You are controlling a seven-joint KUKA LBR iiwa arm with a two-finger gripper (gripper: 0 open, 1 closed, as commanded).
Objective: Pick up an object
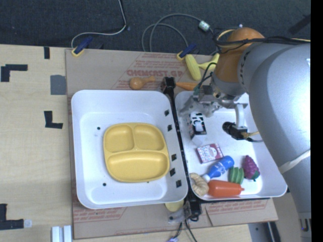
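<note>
My gripper [198, 124] reaches down into the upper left part of the right bin [267, 188], close to the divider between the bins. Its black and white tip hangs over bare bin floor. Just below it lies a small dark red box [208, 153]. Further down sit a blue bottle [220, 167], a green pepper [235, 174], purple grapes [251, 167], an orange carrot [224, 188] and a beige toy [198, 184] along the bin's near edge. Nothing shows in the gripper.
The left bin [83, 135] bears a yellow divided plate [136, 151]. Behind the bins, on the cardboard, lie a banana [193, 67], a wooden spoon [139, 82] and loose cables [166, 24]. The big grey arm [282, 89] covers the right bin's far right side.
</note>
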